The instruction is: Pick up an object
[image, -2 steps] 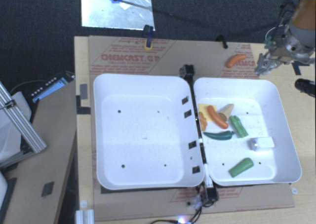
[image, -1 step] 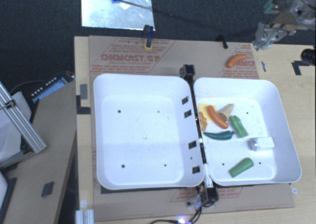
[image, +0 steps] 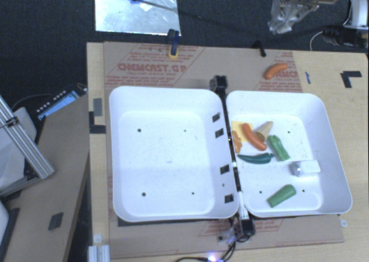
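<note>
End effector (image: 286, 15) sits high at the top right, well back from both bins and blurred. I can't tell how it's set, and nothing shows in its hold. No object picked yet, by my reading.

Right bin (image: 331, 139) has the goods. Orange sausage (image: 253, 135) lies touching a tan cone (image: 264, 130), with a yellow piece (image: 238, 126) just beside them near the divider. Green block (image: 278, 147) next along, dark green pepper (image: 255, 158) curling just below it. White and grey piece (image: 304, 168) further right, and a green cylinder (image: 281, 195) alone near the front wall. Left bin (image: 167, 151) beside it. A second orange sausage (image: 275, 71) lies out on the surface (image: 323, 76) behind the right bin.

The risks, as I judge them: that central cluster is tight, so a descent there could land on two things and nudge them apart instead of gripping. The pepper is thin and low, easy to close over. The rounded sausage could squirt out sideways. Anything near the divider risks a wall strike. The lone green cylinder looks the safest pick.
</note>
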Available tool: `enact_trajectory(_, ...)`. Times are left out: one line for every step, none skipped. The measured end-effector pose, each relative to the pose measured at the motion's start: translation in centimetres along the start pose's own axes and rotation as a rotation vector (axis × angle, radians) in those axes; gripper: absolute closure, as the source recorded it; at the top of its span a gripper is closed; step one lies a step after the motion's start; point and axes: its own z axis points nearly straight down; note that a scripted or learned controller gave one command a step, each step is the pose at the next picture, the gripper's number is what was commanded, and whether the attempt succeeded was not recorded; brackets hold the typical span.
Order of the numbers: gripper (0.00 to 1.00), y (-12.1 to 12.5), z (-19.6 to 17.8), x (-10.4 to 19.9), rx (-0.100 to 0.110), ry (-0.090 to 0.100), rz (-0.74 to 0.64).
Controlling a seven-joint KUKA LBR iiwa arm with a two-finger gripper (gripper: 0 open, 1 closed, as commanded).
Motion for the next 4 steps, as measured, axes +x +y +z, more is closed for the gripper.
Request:
enact_trajectory(1.0,-1.1,-4.9,0.2,0.004,-0.001,0.005)
enact_trajectory(1.0,-2.6,-6.9,2.8,0.006,-0.001,0.005)
enact_trajectory(1.0,-8.2,-6.9,5.3,0.008,0.0,0.005)
enact_trajectory(1.0,-14.9,-6.8,7.9,0.011,0.0,0.005)
